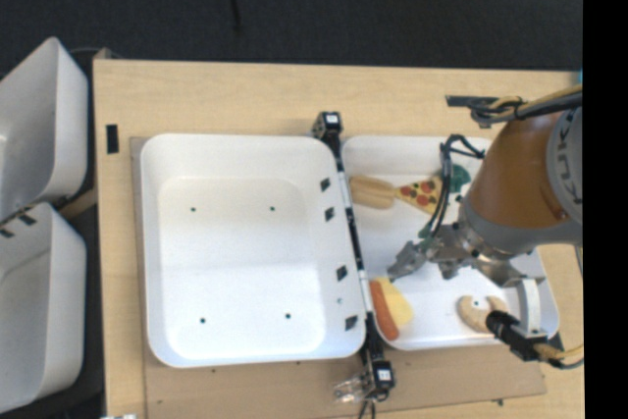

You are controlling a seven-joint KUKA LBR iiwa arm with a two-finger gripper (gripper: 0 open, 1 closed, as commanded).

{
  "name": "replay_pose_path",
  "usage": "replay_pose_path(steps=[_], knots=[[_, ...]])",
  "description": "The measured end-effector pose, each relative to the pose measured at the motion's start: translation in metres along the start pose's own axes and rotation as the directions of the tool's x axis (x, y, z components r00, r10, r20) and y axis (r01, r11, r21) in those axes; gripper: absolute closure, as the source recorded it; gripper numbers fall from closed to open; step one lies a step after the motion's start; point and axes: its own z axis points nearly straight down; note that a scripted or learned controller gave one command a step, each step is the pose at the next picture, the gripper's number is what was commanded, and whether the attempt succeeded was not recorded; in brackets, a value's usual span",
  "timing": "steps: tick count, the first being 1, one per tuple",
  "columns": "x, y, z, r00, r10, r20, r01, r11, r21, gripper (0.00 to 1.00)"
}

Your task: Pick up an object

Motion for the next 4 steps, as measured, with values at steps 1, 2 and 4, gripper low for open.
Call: replay_pose_path(steps=[1, 2, 4], knots=[[-0.073, 0.0, 0.037, 1.0, 0.005, 0.003, -0.005, 1.0, -0.004, 0.0], [-0.135, 0.002, -0.071, 1.0, 0.004, 0.009, -0.004, 1.0, -0.019, 0.0], [-0.1, 0.144, -0.015, 1.0, -0.009, 0.005, 0.009, 1.0, -0.02, 0.0]])
